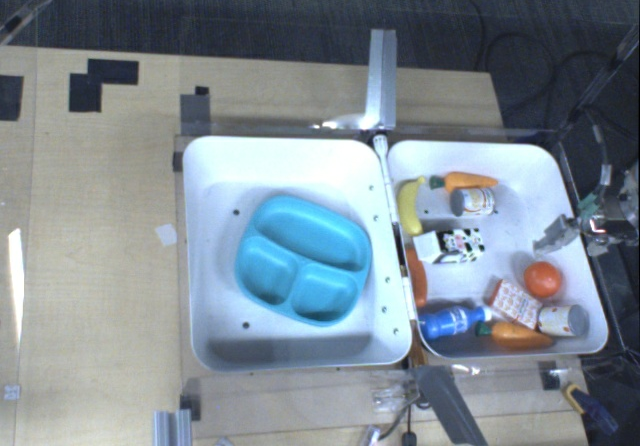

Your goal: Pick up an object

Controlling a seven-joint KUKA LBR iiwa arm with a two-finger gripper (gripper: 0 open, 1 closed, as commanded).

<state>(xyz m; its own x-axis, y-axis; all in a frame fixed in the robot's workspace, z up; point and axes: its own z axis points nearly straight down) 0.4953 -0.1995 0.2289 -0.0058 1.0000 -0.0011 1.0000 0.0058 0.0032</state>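
Note:
The right bin [520, 159] holds several small objects. Among them are a yellow banana [408, 206], a carrot [470, 180], a small can [473, 201], a black-and-white carton [456, 245], an orange ball [543, 279], a red patterned packet [514, 304], a blue bottle [450, 321] and a second carrot [517, 335]. My gripper [562, 231] hangs at the bin's right side, just above and to the right of the orange ball. It looks small and blurred, and I see nothing in it.
The left bin [215, 234] holds a blue divided plate [300, 259]. A metal post [382, 79] rises behind the wall between the bins. A small white can [562, 319] lies in the right bin's near right corner. Cables run along the dark floor at the far right.

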